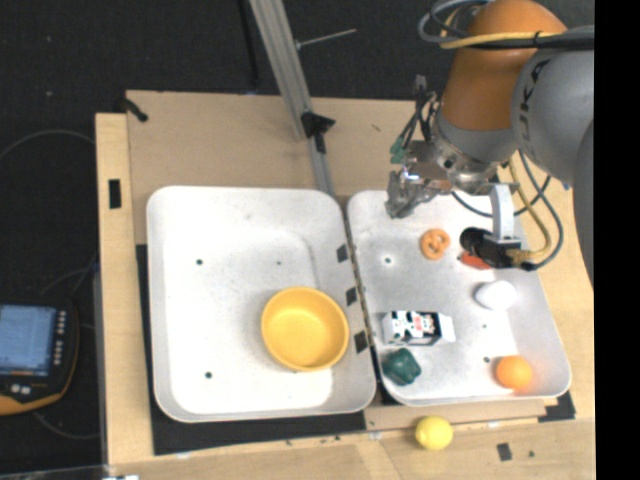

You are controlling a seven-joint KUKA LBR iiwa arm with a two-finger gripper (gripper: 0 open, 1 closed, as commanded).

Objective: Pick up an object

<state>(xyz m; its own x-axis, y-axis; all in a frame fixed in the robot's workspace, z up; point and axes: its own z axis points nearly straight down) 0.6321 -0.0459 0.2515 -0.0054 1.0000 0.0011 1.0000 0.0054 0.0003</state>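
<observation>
While we hover the gripper (403, 200) over the right bin's (520, 313) far-left corner, finger state unclear, we risk closing short of the pretzel (434, 244).

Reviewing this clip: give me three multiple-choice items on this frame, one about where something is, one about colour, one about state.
1. Where does the yellow bowl sit?
A. in the left bin
B. in the right bin
C. on the bench outside both bins

2. What colour is the small round fruit lying on the bench in front of the bins?
A. green
B. yellow
C. red

3. How does the yellow bowl stand?
A. upside down
B. on its side
C. upright, opening up

Key: 1 A, the bowl rests near the left bin's front right corner. 2 B, it is yellow against the tan board. 3 C, its hollow inside faces the camera.
</observation>
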